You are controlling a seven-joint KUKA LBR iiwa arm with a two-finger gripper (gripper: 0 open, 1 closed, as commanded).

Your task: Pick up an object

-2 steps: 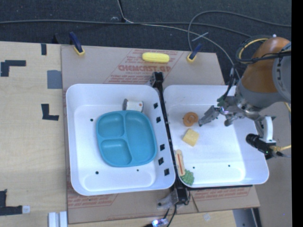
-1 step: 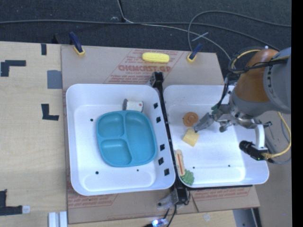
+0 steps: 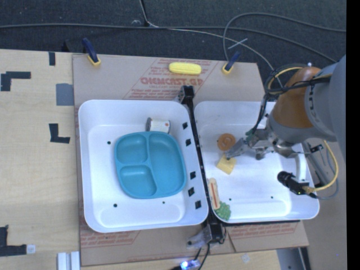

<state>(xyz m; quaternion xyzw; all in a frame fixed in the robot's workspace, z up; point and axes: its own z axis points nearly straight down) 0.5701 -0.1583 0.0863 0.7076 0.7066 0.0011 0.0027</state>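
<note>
Yellow banana-shaped toy (image 3: 184, 68) on the brown board (image 3: 140, 77) behind the bins — two blue-handled clamps (image 3: 90, 50) beside it

Red print on brown cardboard sheet (image 3: 163, 82) under bins, running upside down behind left bin: reads roughly "CHEMCAST GP", letters blurred, reading uncertain; fainter red lines beside it too small to read; no other legible text

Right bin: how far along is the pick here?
Done: the end effector is down in the right bin, beside the yellow block and brown disc. In hand: nothing visibly between its fingers. Left: grasping and lifting an object.
</note>
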